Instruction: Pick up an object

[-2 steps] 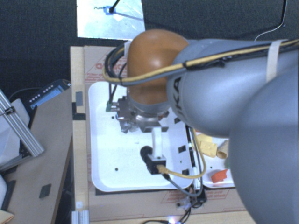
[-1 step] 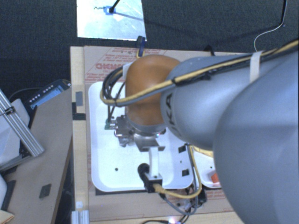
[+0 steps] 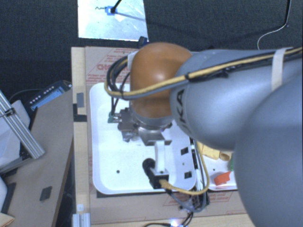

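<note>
Evenly and fairly brightly lit from above, with no hard shadows across the white bin [image 3: 106, 174]. Soft sheen on the orange band [image 3: 154, 77] toward 12 o'clock, and a broad pale highlight along the grey arm [image 3: 246, 108] at 3 o'clock. Strong glare on the reflective sheet [image 3: 111, 13] at 11 o'clock, washed to bluish white. Dark and dull backdrop at 12 and 1 o'clock. Slightly soft overall, grainy, low in resolution; small items near 5 o'clock smeared and hard to read.
</note>
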Tool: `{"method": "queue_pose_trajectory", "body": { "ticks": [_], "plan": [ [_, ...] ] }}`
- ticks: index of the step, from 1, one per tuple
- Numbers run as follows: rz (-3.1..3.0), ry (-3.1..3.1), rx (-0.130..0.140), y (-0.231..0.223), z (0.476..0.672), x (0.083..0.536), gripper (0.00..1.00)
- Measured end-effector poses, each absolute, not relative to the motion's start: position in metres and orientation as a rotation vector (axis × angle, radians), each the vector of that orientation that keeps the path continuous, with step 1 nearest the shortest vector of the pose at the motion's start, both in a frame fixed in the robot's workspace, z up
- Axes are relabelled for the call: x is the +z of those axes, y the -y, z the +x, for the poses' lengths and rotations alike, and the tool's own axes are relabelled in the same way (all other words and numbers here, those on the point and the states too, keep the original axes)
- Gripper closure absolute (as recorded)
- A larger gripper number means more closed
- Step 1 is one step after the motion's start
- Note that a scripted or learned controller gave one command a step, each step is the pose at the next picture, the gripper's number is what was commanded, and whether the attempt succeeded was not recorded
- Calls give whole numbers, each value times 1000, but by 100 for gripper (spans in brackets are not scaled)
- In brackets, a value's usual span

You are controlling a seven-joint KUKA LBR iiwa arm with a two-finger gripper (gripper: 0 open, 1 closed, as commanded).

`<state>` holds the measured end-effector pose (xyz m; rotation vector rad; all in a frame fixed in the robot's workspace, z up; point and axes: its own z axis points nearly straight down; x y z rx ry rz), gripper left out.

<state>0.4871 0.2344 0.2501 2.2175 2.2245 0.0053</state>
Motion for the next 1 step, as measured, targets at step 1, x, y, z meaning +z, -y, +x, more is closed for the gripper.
{"method": "queue_pose_trajectory", "body": {
  "ticks": [1],
  "plan": [
    [2216,-2222,15,-225,488,336,100]
  ]
}}
